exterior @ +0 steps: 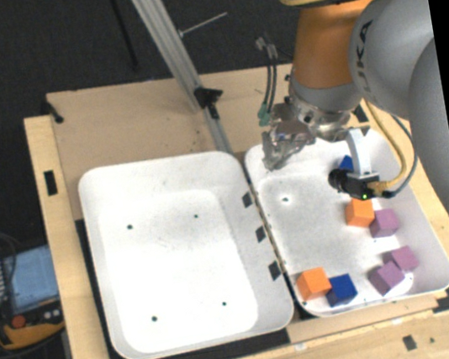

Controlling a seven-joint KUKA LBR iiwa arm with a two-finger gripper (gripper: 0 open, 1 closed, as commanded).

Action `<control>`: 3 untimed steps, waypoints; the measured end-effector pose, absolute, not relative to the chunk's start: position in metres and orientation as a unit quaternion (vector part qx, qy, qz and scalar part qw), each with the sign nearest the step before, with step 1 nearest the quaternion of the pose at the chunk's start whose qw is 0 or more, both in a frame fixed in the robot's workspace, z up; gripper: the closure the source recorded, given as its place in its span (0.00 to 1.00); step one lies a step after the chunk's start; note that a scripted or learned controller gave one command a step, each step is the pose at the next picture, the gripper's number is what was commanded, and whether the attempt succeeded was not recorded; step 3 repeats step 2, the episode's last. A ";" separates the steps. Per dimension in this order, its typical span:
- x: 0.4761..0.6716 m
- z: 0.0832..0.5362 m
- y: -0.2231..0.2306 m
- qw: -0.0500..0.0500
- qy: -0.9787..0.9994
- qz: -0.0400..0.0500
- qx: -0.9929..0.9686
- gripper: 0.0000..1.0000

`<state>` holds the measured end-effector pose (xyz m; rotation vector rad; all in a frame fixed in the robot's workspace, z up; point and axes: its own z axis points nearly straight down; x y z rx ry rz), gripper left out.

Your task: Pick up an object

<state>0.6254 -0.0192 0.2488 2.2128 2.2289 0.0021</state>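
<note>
My gripper (276,154) hangs over the back left corner of the right bin (297,205), fingers pointing down, with nothing visible between them. Coloured blocks lie in that bin, all apart from the gripper. An orange block (359,211) and a purple block (383,222) sit at the middle right, with a blue block (344,166) partly hidden behind the wrist hardware. Near the front edge lie an orange block (313,282), a blue block (341,289) and two purple blocks (387,277) (404,258).
The left bin (173,251) lies beside the right one, with small black clips along the seam between them. A slanted metal post (174,55) rises behind the bins. A device with cables (21,289) lies off the bench at left.
</note>
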 end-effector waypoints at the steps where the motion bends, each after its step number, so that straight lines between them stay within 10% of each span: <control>1: 0.628 0.256 0.031 0.000 0.710 0.001 0.704 1.00; 3: 0.637 0.242 0.086 0.001 0.709 0.000 0.705 1.00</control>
